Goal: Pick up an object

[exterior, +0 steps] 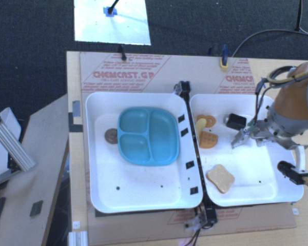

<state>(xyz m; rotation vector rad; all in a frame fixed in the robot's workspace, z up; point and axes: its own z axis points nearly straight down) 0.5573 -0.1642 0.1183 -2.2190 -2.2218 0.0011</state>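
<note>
Your nearest candidate is sitting in the right bin [267,196]: a small black block [236,121] lying near the far wall, just left of the gripper [245,137]. The gripper is hanging over the bin floor with its grey fingers pointing left, and nothing is showing between them; whether they are spread or pressed together you cannot tell from here, since they are blurring into one pale shape. Left of the block, two orange, biscuit-like pieces [206,130] are lying against the divider, one just in front of the other, possibly touching. A tan, bread-like slice [220,178] is resting nearer the front wall, well apart from the gripper. The arm [293,105] is covering the bin's far right corner, and a black, cable-like piece [290,171] is crossing the right rim.

In the left bin [100,188], a blue divided plate [147,136] is taking up the middle, and a small brownish round thing [111,136] is peeking out at its left edge, partly hidden.
</note>
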